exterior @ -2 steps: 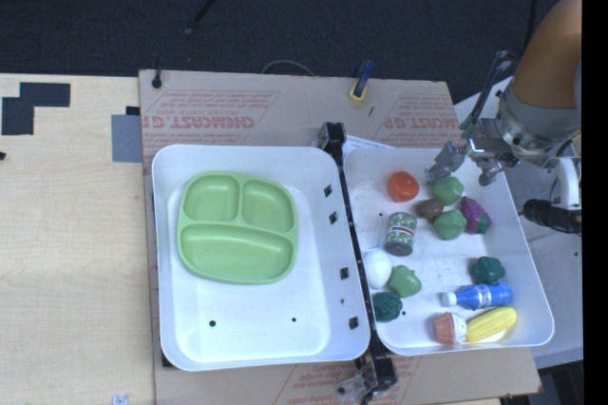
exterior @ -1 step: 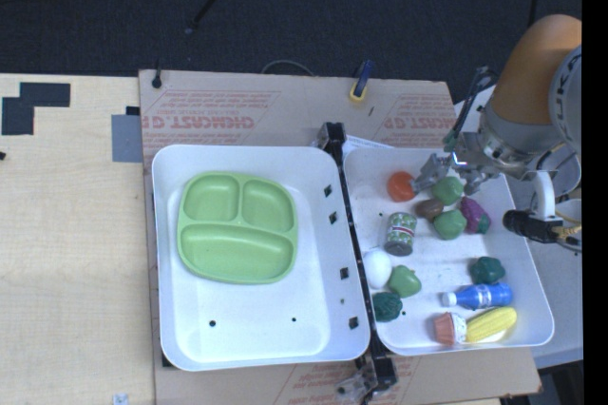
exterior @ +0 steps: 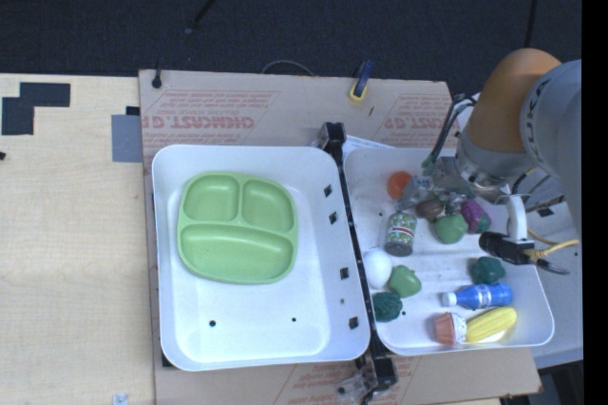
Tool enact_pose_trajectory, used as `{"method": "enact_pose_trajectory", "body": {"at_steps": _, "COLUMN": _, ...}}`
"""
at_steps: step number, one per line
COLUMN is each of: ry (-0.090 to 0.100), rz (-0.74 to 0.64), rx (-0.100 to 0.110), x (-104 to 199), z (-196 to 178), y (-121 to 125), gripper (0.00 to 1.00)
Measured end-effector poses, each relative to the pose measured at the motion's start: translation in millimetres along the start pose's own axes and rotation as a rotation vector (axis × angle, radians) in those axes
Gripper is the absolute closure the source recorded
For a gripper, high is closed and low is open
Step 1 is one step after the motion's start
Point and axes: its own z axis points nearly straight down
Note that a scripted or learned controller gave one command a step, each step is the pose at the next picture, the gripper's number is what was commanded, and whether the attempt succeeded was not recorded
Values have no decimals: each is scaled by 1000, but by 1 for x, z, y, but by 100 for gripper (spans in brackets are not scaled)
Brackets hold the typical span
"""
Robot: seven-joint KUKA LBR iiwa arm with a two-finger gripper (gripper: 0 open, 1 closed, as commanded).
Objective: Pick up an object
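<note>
My gripper (exterior: 435, 192) hangs low over the back part of the right bin (exterior: 541, 313), under the grey arm with its orange band. Just below it lie a brown object (exterior: 429, 207), a green object (exterior: 449, 227) and a purple one (exterior: 476, 216). An orange ball (exterior: 399, 183) sits to its left. A small can (exterior: 401, 233) stands upright in front of it. Nothing is visibly held.
The right bin also holds a white ball (exterior: 378, 268), a green piece (exterior: 405, 280), a dark green piece (exterior: 387, 305), a teal lump (exterior: 487, 269), a blue bottle (exterior: 480, 297), a yellow corn (exterior: 493, 324) and an orange piece (exterior: 444, 328). A green divided plate (exterior: 237, 228) lies in the left bin (exterior: 256, 337).
</note>
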Motion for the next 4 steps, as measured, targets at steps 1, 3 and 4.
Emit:
{"method": "enact_pose_trajectory", "body": {"at_steps": 1, "ry": -1, "rz": 0, "rx": -4, "x": 2, "z": 21, "y": 0, "gripper": 0}}
{"method": "enact_pose_trajectory", "body": {"at_steps": 3, "ry": -2, "rz": 6, "rx": -8, "x": -4, "z": -33, "y": 0, "gripper": 100}}
{"method": "enact_pose_trajectory", "body": {"at_steps": 4, "ry": -3, "rz": 1, "rx": -12, "x": 2, "z": -94, "y": 1, "gripper": 100}}
